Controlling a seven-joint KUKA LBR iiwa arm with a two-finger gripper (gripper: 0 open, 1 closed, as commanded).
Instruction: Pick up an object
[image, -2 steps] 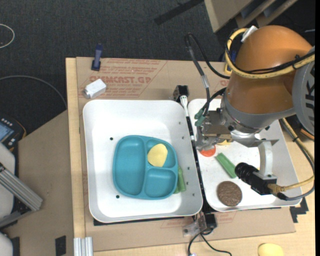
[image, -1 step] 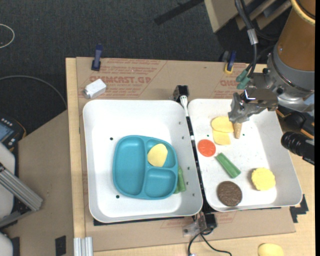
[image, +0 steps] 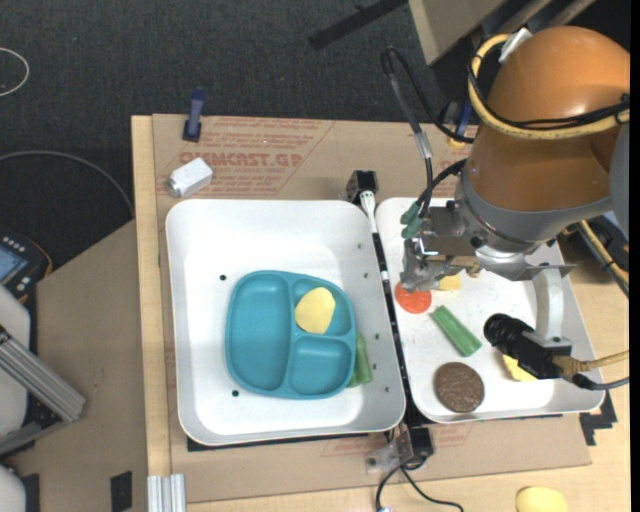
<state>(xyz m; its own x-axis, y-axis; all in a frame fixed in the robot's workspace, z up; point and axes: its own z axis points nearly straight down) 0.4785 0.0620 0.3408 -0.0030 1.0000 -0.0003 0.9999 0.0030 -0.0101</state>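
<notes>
My gripper (image: 417, 272) hangs low at the left edge of the right bin (image: 570, 400), directly over a small orange-red disc (image: 413, 297) that peeks out below it. Whether the gripper touches the disc is hidden by its own body. Just right of the disc lies a green block (image: 456, 331), tilted. A brown round disc (image: 459, 387) rests near the bin's front edge. A yellow piece (image: 516, 369) shows partly at the right.
The left bin (image: 200, 240) holds a teal divided plate (image: 262, 335) with a yellow lump (image: 316, 310) in its upper right compartment and a green strip (image: 360, 362) against its right rim. A white item (image: 190, 178) and a blue clip (image: 194, 115) lie on the cardboard behind.
</notes>
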